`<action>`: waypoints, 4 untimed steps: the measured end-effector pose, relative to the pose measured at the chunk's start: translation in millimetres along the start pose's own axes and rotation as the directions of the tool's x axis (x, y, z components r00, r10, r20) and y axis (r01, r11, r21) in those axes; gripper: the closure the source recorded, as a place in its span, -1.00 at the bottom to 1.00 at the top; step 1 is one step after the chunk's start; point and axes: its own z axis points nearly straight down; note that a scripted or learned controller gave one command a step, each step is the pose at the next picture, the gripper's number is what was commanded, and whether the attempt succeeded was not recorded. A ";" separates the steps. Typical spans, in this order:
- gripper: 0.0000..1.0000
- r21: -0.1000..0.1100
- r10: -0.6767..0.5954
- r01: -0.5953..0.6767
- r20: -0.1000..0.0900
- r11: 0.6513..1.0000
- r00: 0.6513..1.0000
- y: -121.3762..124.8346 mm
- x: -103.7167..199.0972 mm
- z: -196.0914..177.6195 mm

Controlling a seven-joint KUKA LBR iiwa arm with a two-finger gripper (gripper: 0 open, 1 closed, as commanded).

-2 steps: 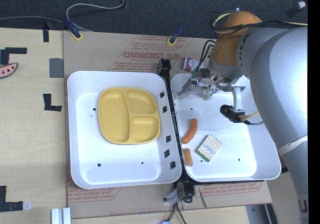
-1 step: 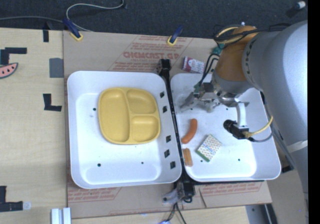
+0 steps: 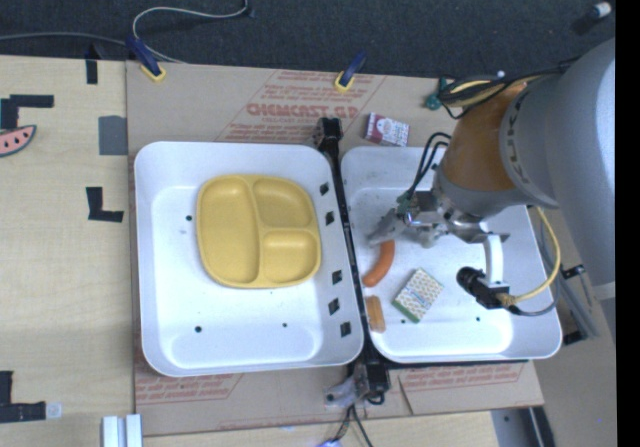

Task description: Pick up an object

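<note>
Metal gripper (image 3: pixel 392 226) fingers' state unclear above a smooth orange sausage-shaped object (image 3: pixel 377 263) in the right bin (image 3: pixel 520 335)

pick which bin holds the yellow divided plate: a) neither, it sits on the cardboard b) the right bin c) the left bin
c: the yellow divided plate lies inside the left bin, while the right bin holds the small items under the arm.

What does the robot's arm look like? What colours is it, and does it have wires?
The arm is big, round and grey, with an orange band above the wrist. At its end sits a small metal gripper with two thin silvery fingers. A yellow cable loops beside it, and black wires curl near the orange part.
</note>
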 end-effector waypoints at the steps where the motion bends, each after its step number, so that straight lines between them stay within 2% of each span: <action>1: 1.00 -0.001 0.000 0.000 0.001 1.000 1.000 0.3 -0.3 -9.6; 2: 1.00 0.005 -0.002 0.002 -0.003 1.000 1.000 -26.4 93.8 -98.2; 3: -1.00 0.006 -0.001 0.001 -0.002 1.000 1.000 -26.7 93.2 -97.8; 4: -1.00 0.006 0.002 -0.002 0.000 1.000 1.000 -75.7 41.7 -98.0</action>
